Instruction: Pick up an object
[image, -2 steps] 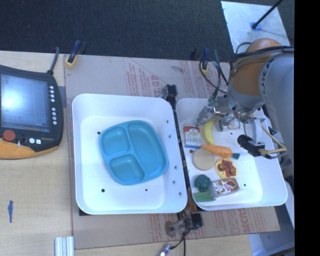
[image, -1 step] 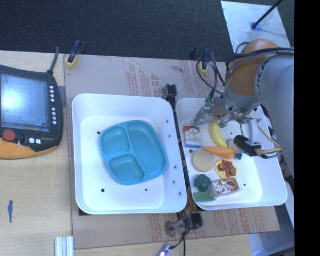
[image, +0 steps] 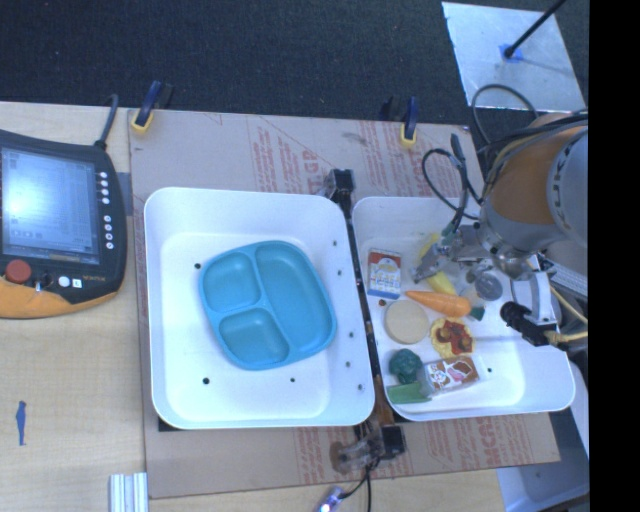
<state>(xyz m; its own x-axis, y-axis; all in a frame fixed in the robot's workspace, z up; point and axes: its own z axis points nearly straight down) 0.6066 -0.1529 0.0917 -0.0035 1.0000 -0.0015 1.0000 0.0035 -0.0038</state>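
Nearest the camera, a small printed packet (image: 452, 374) lies by the right bin's (image: 545, 385) front wall, beside a green toy (image: 405, 363). Behind them, crowded together for picking, sit a tan disc (image: 407, 321), a carrot (image: 438, 302) and a card (image: 384, 273). Over the carrot hangs the pincer (image: 450, 262); whether it is open I cannot tell. More open room lies toward the bin's right side; the left bin (image: 175, 400) holds a blue tray (image: 266, 303)

- I get bright, even light from above; the white bins (image: 160, 300) glare almost to blank.
- Shadows are soft and short under the blue tray (image: 266, 303).
- The small items in the right bin (image: 545, 385) look soft and grainy; the dark floor (image: 250, 45) holds no detail.
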